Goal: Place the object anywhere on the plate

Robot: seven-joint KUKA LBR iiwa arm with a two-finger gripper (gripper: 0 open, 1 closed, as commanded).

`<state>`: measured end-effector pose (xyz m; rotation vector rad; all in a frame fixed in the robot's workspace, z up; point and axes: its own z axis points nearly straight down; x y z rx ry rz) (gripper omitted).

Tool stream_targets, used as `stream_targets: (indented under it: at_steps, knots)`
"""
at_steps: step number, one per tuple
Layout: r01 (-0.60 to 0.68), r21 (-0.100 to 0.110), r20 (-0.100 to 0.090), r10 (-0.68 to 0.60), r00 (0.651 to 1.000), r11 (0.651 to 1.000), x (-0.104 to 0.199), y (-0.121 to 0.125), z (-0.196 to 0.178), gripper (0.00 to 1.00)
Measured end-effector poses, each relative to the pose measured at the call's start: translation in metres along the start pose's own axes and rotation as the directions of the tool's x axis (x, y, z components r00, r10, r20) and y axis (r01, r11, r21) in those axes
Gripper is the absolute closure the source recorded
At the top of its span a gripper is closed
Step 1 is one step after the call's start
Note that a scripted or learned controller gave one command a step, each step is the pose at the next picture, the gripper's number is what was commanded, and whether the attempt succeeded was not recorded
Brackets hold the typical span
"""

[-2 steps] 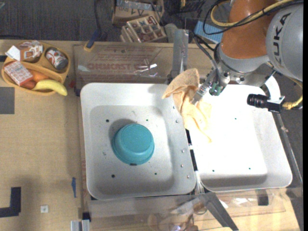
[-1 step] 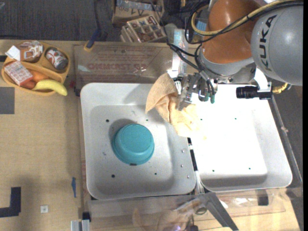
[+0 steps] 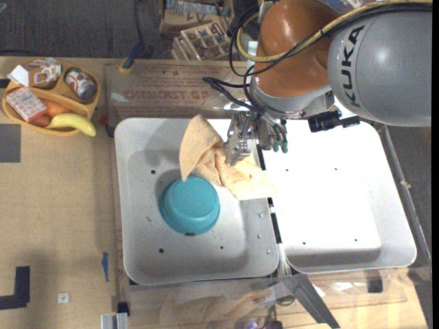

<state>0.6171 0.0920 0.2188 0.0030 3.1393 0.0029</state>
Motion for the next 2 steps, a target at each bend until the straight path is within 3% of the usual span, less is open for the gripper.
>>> stream_targets:
  at_steps: [1, 2]
  knots:
    - [0.005, -0.001, 0.005, -0.005, 1.0, 1.0, 0.0042, 0.052, -0.0061, 1.0]
    - [0.004, -0.002, 0.006, -0.004, 1.0, 1.0, 0.004, 0.0518, -0.0066, 0.0]
